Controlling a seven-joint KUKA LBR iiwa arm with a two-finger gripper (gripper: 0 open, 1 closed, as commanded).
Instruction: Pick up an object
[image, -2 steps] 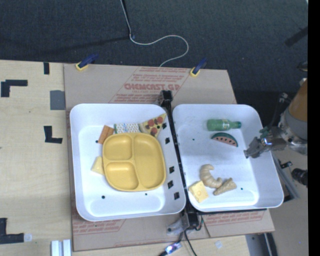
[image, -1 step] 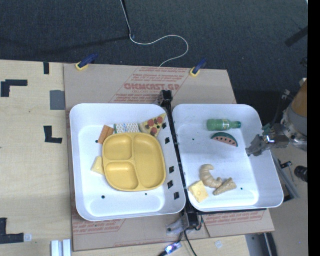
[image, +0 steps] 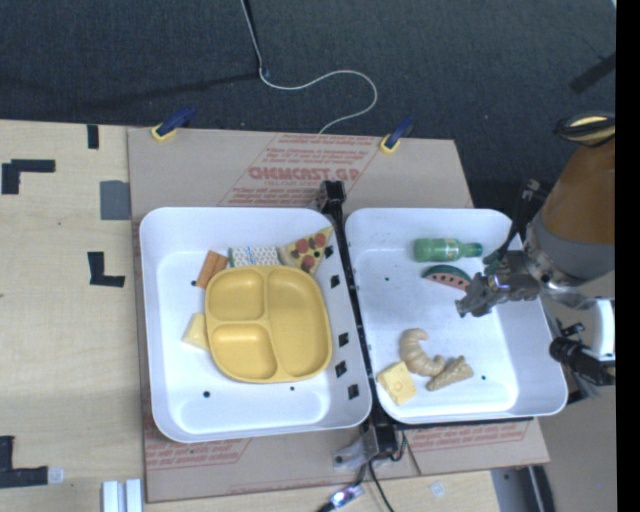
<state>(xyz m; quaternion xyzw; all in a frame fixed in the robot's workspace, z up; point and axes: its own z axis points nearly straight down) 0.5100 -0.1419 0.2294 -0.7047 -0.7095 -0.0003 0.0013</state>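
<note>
In the right bin (image: 455, 408) a green bottle (image: 447, 249) lies on its side near the far wall. A watermelon slice (image: 443, 274) lies just in front of it. Nearer the front are a pale croissant (image: 417, 349), a tan piece (image: 452, 372) and a yellow cheese wedge (image: 397, 383). My gripper (image: 476, 301) reaches in from the right, low over the bin floor. It sits just right of the watermelon slice, with nothing seen in its grasp. The dark wrist hides its tips.
The left bin (image: 165, 330) holds a yellow divided plate (image: 268, 323). Around the plate are an orange piece (image: 211, 268), a pizza slice (image: 308, 248), a patterned item (image: 254, 256) and a yellow wedge (image: 195, 330). A black divider (image: 345, 300) separates the bins. The arm's orange band (image: 590, 190) stands beyond the right bin's edge.
</note>
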